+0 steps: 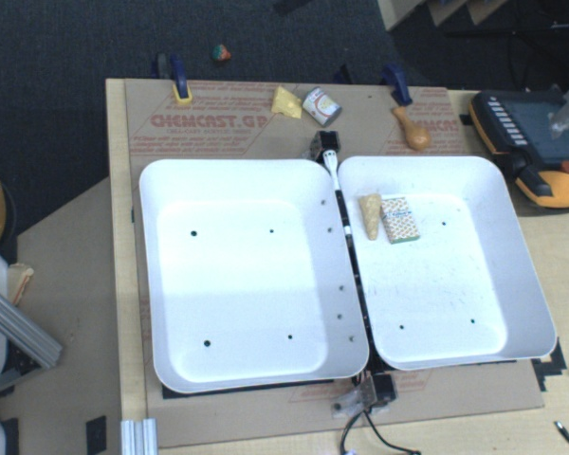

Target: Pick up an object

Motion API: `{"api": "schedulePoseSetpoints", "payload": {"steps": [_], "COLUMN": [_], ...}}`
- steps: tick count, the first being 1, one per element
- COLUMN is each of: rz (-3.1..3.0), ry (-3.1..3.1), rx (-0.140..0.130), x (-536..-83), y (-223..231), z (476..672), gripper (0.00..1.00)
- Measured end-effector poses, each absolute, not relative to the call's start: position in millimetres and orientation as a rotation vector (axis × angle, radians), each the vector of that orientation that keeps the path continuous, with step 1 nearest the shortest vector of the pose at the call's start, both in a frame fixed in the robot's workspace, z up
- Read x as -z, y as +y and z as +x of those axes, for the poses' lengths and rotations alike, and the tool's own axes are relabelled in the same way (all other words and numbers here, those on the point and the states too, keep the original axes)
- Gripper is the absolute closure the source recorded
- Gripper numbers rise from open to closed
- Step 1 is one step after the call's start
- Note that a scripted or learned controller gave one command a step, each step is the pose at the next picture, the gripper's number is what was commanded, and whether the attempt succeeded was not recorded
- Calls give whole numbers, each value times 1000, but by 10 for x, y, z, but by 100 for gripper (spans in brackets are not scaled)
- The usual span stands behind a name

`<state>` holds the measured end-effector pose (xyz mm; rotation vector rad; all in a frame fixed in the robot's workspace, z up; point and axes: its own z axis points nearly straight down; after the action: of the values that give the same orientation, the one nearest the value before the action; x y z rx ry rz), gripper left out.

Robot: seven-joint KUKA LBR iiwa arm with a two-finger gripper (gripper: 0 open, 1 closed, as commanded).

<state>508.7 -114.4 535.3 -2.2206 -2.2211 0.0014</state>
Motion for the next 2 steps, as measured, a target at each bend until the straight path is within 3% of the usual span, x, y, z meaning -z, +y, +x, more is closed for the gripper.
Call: {"api": "schedulePoseSetpoints", "payload": {"steps": [1,2], "rz": [-2224,-2223], "ry": [-2225,-2224], "rx": [2,1], "x": [-5466,-5461], "y": [-1145,-1145], "z": [5093,5093], "gripper": [100,0]}}
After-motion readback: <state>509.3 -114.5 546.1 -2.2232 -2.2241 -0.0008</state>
